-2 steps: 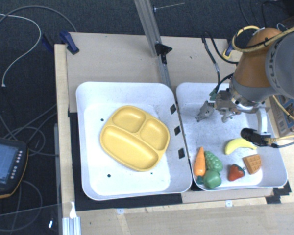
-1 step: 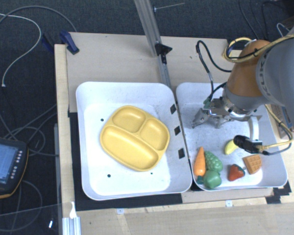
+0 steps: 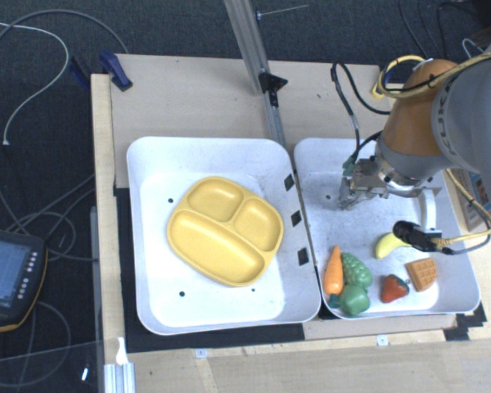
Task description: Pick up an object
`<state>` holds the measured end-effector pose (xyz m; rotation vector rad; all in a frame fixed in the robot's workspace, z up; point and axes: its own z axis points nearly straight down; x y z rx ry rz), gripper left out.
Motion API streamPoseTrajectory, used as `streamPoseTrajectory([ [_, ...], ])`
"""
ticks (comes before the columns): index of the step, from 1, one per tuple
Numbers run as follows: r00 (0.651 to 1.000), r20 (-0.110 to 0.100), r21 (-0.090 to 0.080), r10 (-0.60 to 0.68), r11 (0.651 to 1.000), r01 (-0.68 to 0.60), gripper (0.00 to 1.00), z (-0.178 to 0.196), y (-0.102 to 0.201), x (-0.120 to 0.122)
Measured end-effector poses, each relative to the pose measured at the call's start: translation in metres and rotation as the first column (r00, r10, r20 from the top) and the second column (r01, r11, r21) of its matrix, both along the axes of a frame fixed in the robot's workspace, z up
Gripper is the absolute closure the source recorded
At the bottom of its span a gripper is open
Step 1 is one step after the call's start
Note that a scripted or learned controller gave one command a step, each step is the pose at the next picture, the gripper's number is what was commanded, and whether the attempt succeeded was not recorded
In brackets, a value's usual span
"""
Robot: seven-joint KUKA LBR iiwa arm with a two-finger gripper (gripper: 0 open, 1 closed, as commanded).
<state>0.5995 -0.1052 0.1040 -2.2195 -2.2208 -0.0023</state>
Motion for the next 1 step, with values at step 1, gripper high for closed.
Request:
streamPoseTrajectory([
  [1, 1.000, 0.006, -0.003, 0.001, 1.000, -0.001, 1.00, 0.0436, 0.0022, 0.0016],
])
